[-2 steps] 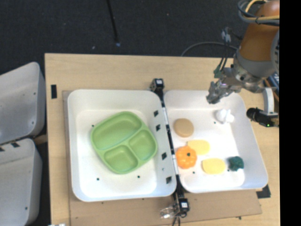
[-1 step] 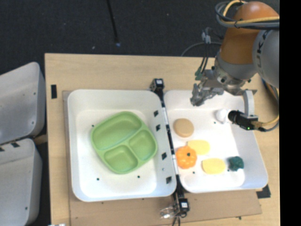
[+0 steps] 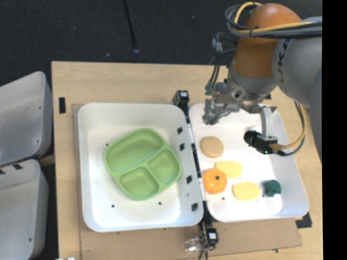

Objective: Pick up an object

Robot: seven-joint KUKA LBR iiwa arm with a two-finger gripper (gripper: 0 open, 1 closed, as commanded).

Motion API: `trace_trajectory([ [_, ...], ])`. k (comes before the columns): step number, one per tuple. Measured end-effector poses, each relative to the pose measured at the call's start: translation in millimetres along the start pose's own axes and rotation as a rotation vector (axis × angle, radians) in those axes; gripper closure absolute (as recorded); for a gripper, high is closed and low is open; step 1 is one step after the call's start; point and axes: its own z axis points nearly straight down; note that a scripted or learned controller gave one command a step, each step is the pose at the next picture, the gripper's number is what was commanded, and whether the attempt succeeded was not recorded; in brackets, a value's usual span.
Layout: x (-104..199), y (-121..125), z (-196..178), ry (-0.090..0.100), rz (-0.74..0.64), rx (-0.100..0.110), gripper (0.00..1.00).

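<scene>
White bins side by side on wood bench (image 3: pixel 108 72); arm (image 3: pixel 271 37) enters from right.
End effector (image 3: pixel 212 114) hovers over right bin (image 3: pixel 287 199), upper-left corner; open/closed state can't be told. Below it: tan disc (image 3: pixel 211 146), orange pumpkin (image 3: pixel 214 181), two yellow pcs (image 3: pixel 245 190), teal item (image 3: pixel 271 187). Left bin (image 3: pixel 92 210) holds green divided tray (image 3: pixel 142 163).

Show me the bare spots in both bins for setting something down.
Left bin: bare strips all round the green tray, widest along its far wall. Right bin: crowded near side, where cookie, pumpkin, two yellow pieces and teal lump cluster; gripper hangs over the far corner.
</scene>
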Motion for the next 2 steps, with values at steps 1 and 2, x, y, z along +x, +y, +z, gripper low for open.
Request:
trace_trajectory([
  [1, 44, -21, 18, 0.0, 0.001, 0.002, 1.0],
  [2, 100, -33, 15, 0.002, -0.002, 0.001, 1.0],
])
